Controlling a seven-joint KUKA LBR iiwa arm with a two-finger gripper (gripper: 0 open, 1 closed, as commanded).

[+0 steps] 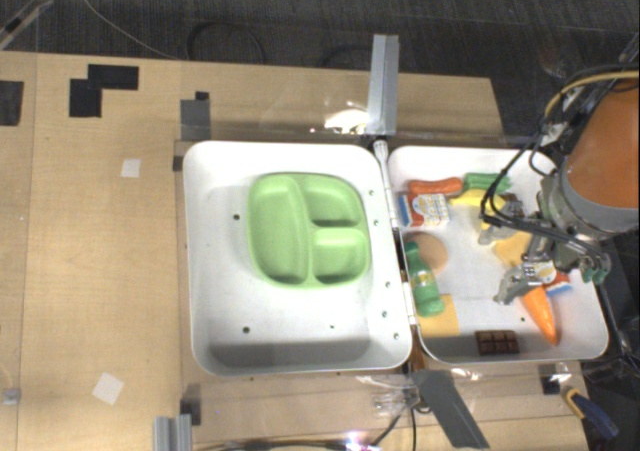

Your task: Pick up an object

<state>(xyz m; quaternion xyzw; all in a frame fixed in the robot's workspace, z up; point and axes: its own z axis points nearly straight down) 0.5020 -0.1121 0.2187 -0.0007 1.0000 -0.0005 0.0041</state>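
Carrot [541,312], an orange tapered cone with a smooth plastic look, lies at five o'clock in the right bin [600,344], just beside the gripper [522,284]. Whether the pincer is released or clenched I cannot tell. The slick taper could slip out of a pinch. Crowding is a risk too: yellow piece [512,244] and brown ridged chocolate bar [496,342] lie near.
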